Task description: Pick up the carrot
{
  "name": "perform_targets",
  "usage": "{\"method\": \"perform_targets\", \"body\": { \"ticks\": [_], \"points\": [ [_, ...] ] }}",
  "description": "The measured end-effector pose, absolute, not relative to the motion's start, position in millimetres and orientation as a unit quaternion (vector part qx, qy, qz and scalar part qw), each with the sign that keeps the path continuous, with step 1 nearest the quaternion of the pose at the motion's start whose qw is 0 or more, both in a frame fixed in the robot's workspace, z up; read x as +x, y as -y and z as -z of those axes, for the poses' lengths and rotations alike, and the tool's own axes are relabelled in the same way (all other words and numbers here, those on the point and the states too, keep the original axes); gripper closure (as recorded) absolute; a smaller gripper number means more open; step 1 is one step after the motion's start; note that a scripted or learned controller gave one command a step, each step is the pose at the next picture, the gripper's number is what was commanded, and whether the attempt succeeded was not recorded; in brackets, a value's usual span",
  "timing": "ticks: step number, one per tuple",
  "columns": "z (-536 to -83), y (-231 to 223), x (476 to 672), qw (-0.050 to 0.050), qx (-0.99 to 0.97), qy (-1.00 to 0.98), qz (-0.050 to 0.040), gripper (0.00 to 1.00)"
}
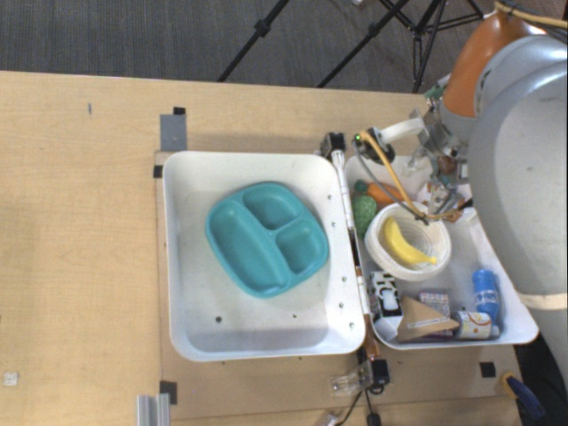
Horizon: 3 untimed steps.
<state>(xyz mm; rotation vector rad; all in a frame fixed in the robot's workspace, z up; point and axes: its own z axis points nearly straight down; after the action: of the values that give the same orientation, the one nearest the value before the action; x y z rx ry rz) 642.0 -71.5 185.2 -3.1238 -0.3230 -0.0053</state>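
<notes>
No text (labels too small) reads legibly.

1. Two white bins sit side by side on the wooden bench: the left bin [177,264] holds a teal divided plate [266,238].
2. The right bin [524,331] is crowded; a white bowl [380,245] near its middle holds a banana [406,245].
3. The carrot [383,191] lies just beyond the bowl, beside a green item [365,210] at the bin's left wall.
4. A blue bottle [485,291] and small cartons [435,319] fill the near end.
5. The grey arm [519,149] with its orange band reaches in from the right; the gripper [441,193] hangs over the bowl's far rim, close to the carrot, its fingertips too cluttered to read.
</notes>
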Motion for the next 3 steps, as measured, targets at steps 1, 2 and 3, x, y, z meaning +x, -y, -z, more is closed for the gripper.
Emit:
{"method": "perform_targets", "body": {
  "ticks": [1,2,3],
  "points": [
    [-274.2,145.0,642.2,-0.001,-0.989,0.149,0.0032,0.0],
    [-206.2,86.8,641.0,0.001,-0.995,0.103,0.001,0.0],
    [-272.2,191.8,626.2,-0.001,-0.977,0.213,0.0024,0.0]
  ]
}}
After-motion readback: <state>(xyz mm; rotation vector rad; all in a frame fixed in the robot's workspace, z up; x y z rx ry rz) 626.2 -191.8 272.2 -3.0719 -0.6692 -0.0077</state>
